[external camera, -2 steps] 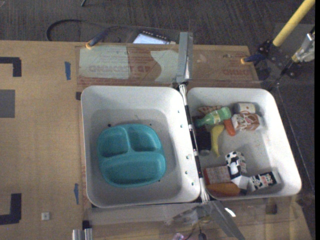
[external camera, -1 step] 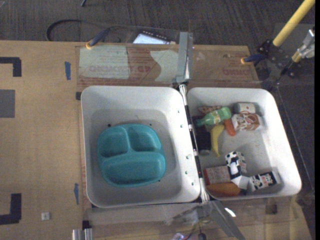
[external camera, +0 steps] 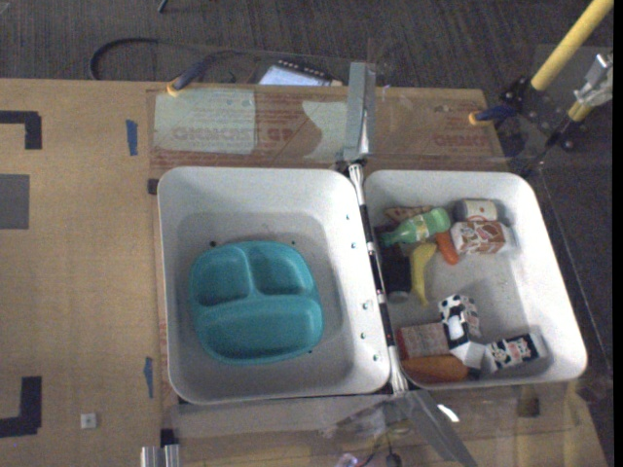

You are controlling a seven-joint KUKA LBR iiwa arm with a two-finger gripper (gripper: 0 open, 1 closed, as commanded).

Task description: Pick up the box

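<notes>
Where the box (external camera: 421,340) lies: right bin (external camera: 557,290), front-left corner, touching cow-print carton (external camera: 458,319) and sausage (external camera: 435,368).
State of gripper: cannot tell.
Approach: descend vertically, span the box's freer edges, avoid its neighbours.

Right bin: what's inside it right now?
The right bin holds a green bottle, a banana, several small cartons including a cow-print one, and an orange item. Whatever lies beneath this pile is covered.

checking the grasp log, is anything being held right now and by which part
Nothing is seen held. The boxes lie loose in the right bin among the other items, and the teal tray rests in the left bin.
</notes>
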